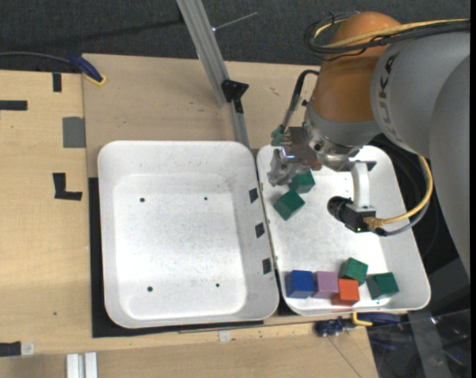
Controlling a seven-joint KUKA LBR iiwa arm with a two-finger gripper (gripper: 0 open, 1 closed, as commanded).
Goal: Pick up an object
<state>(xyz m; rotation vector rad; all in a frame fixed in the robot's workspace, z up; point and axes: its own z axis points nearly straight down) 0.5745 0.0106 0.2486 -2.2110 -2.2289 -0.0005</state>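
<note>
Right bin (326, 242), far corner on the side next to the left bin (182, 227): the hand (283, 166) hangs here, low over the bin floor, close to the dividing wall. The arm (426, 77) comes in over the right bin's far outer corner, with its orange band uppermost.

Two green blocks lie in that same corner of the right bin. The upper green block (304, 183) sits right against the hand's lower edge, partly tucked beneath it. Contact looks likely, but I cannot tell if it is gripped. The tilted green block (289, 205) lies just nearer along the dividing wall, apart from the hand and close to its neighbour. It is turned corner-on, roughly diagonal to the right bin's walls. Both are near-cubes with no long axis to note.

Hand state: whether it is clenched or released I cannot tell, as the wrist body covers it.

Near wall of the right bin holds a cluster of five. From the dividing wall outward: blue block (300, 283), lilac block (327, 281), orange block (348, 291), then a third green block (353, 270) just behind the orange one, and a fourth green block (383, 284) towards the outer corner.

Both bins rest on the pale counter (33, 250).
</note>
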